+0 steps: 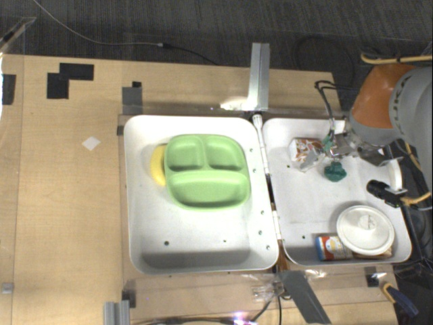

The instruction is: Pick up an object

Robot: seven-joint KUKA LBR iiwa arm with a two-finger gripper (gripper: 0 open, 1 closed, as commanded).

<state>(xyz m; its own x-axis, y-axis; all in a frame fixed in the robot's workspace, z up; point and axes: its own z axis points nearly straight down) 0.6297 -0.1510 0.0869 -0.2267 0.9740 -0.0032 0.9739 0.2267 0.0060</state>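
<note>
Here, green tray (205, 170) fills left bin's (145, 235) top; bottom bare.

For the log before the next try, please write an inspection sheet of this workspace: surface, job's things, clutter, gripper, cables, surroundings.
Surface: wooden bench with a left bin and a right bin, side by side.
Job's things: green divided tray lying over a yellow object in the left bin; crumpled wrapper, small teal object, round white lid and small can in the right bin.
Clutter: black tape patches on the bench.
Gripper: gripper above the right bin's far side, near the wrapper; grip unclear.
Cables: thin cable on the floor.
Surroundings: dark carpet.
</note>
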